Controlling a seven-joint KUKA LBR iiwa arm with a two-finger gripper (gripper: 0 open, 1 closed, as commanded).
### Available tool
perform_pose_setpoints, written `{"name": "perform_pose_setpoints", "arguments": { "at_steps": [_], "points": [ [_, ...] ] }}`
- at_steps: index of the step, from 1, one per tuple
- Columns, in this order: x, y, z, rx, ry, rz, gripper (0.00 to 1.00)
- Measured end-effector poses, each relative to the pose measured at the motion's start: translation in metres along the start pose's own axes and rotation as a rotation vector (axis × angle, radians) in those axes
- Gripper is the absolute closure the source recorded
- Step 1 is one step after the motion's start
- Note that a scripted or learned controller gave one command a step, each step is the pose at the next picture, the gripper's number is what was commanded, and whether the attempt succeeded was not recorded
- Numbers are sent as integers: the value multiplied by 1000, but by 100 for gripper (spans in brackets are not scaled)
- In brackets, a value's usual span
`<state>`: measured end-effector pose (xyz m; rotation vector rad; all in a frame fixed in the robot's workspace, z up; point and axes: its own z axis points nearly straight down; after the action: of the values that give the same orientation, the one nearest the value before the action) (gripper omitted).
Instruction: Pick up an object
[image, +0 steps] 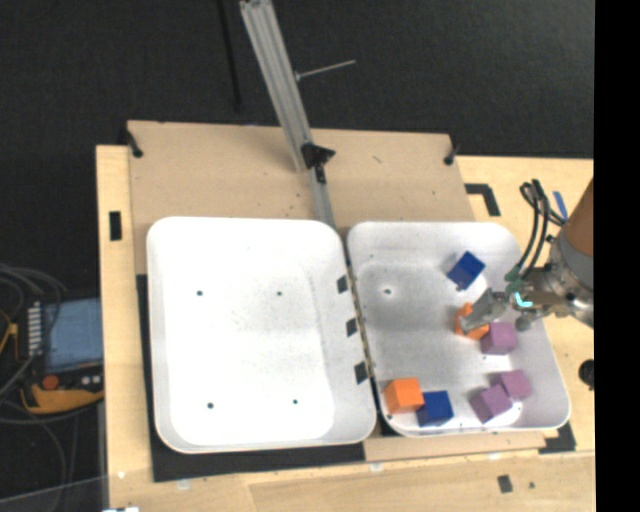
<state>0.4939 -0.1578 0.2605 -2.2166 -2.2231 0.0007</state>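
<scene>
We see a pale wooden counter (280, 170) on dark carpet (90, 70), with a metal pole (285, 90) slanting up from its back edge. Cables and a handset (60, 345) lie at the far left. The left bin (250, 330) sits just beside the right bin (420, 260). In the right bin the gripper (490, 312) hangs low over a small orange block (466, 322) next to a purple block (499, 338); we cannot tell whether it is spread or closed. Blue (465, 268), orange (404, 394) and purple blocks (502, 394) lie around it.

no legible text, labels or numbers
</scene>
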Motion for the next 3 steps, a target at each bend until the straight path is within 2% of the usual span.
{"name": "perform_pose_setpoints", "arguments": {
  "at_steps": [1,2,3],
  "points": [
    [0,1,-2,-4,-1,3,0],
    [-1,0,40,1,-2,5,0],
    [5,-3,100,3,-1,5,0]
  ]
}}
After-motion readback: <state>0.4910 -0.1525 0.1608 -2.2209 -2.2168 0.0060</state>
